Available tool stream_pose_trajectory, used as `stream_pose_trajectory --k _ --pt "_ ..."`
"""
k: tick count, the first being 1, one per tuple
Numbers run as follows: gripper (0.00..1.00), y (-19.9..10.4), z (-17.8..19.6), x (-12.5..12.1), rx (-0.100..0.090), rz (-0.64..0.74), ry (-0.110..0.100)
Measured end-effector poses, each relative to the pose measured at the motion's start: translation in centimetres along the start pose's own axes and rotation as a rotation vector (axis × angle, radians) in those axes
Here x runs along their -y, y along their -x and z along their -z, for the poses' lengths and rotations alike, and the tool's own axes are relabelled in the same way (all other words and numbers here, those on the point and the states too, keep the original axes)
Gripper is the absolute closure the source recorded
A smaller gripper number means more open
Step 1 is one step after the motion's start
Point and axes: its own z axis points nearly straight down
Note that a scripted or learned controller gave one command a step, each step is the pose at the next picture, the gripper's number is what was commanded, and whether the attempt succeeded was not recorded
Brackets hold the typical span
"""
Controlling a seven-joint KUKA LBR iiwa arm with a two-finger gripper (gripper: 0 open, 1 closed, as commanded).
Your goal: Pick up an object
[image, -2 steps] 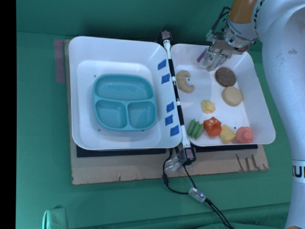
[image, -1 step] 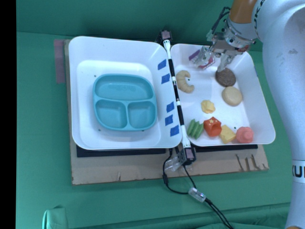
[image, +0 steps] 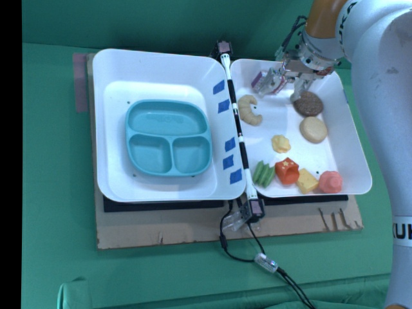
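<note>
Camera view: curved, ridged croissant (image: 250,110).

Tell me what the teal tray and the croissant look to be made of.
Teal tray: likely molded plastic, smooth with a slight sheen; light glints on its three compartments. Croissant: probably a plastic or rubber toy, matte, pale cream, with even molded ridges. Neither is certain by look.

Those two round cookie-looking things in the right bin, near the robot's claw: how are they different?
The dark brown cookie is deep brown, while the tan cookie is pale beige. The dark brown cookie lies nearer the gripper, at the bin's far end; the tan cookie lies just below it in the view, nearer the bin's middle. The dark one's top looks rough, the tan one's smooth. Both are round, flat and lie in the right bin.
</note>
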Motion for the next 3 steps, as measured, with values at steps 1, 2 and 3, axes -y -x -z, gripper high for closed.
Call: stream_pose_trajectory --k 1,2,3 --pt "0.00 -0.02 0.00 0.00 0.001 0.000 0.000" --pt "0.00 -0.08 0.00 0.01 0.003 -0.003 0.001" --pt "0.00 -0.66 -0.01 0.07 0.013 -0.008 0.002"
